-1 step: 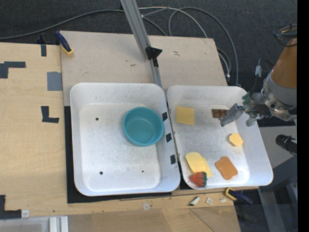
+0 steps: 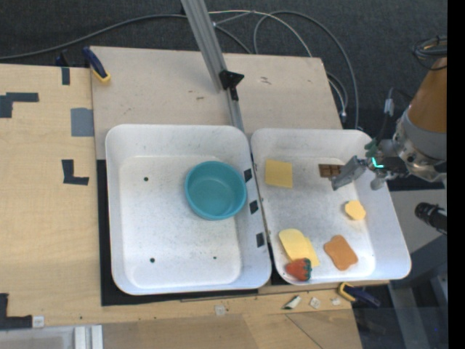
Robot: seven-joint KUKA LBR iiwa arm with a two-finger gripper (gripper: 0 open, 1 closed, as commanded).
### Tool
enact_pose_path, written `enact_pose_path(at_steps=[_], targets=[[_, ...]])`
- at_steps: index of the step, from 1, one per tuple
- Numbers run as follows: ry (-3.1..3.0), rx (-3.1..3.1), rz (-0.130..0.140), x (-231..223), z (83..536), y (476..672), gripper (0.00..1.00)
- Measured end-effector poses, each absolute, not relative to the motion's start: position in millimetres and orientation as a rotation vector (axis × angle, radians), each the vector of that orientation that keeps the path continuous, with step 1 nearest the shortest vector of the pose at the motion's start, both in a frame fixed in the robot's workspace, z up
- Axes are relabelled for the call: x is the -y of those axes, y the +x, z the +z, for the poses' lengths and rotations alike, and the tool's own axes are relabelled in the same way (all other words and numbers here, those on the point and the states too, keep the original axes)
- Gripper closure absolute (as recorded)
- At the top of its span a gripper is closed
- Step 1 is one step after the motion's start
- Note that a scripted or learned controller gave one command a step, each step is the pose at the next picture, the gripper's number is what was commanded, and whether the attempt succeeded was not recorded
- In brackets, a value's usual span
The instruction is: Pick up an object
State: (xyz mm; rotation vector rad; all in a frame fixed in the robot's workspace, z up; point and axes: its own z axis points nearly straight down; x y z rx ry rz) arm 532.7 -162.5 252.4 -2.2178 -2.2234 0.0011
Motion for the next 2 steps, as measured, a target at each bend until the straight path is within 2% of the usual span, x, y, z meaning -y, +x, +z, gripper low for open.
enact_pose_path(at_steps=[1, 2], targets=[[-2.216, 2.22, 0.006, 158, 208, 529.7, 0.0], [-2.214, 2.218, 0.008, 151, 145, 528.0, 0.0]])
